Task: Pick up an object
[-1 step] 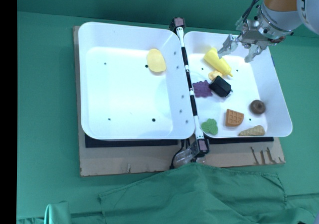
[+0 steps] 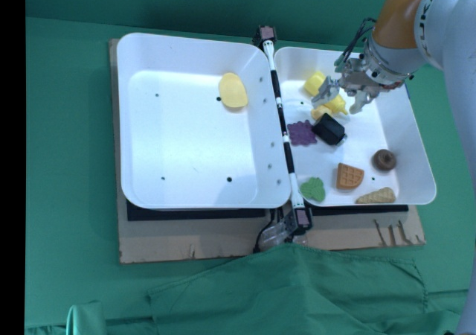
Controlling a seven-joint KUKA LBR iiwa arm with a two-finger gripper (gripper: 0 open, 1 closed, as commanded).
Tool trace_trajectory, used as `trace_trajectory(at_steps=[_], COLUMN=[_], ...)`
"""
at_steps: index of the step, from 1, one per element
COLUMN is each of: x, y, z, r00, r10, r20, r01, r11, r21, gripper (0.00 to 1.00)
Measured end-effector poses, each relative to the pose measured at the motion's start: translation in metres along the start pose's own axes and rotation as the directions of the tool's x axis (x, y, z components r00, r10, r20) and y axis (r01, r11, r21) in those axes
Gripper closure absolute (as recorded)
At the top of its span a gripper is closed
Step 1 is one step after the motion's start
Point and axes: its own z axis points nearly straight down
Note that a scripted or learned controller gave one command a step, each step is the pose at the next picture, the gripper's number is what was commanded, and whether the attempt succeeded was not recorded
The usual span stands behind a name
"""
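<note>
green cloth covers the bench under two glossy white bins (image 2: 149,65). the gripper (image 2: 344,95) hangs over the right bin, fingers spread apart, nothing between them, just above a blocky yellow toy (image 2: 329,108). close by lie a black block (image 2: 328,129), purple grapes (image 2: 301,132), another yellow piece (image 2: 314,83), a brown doughnut (image 2: 384,160), a ridged waffle (image 2: 349,176), a cone (image 2: 376,196) and green broccoli (image 2: 313,189). a smooth yellow oval (image 2: 233,91) sits in the left bin.

Fixed overhead camera, slanted down on both bins (image 2: 149,50).

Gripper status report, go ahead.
Gripper over right bin, above yellow pieces; nothing seen gripped. Black block, purple grapes crowd close.
</note>
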Motion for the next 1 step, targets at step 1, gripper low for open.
trace_trajectory(at_steps=[1], x=[-0.0013], y=[0.0023], z=[-0.0191], r00=[1.000], r10=[0.002], r20=[0.003], r01=[-0.002], r11=[1.000], r21=[-0.015], gripper=[1.00])
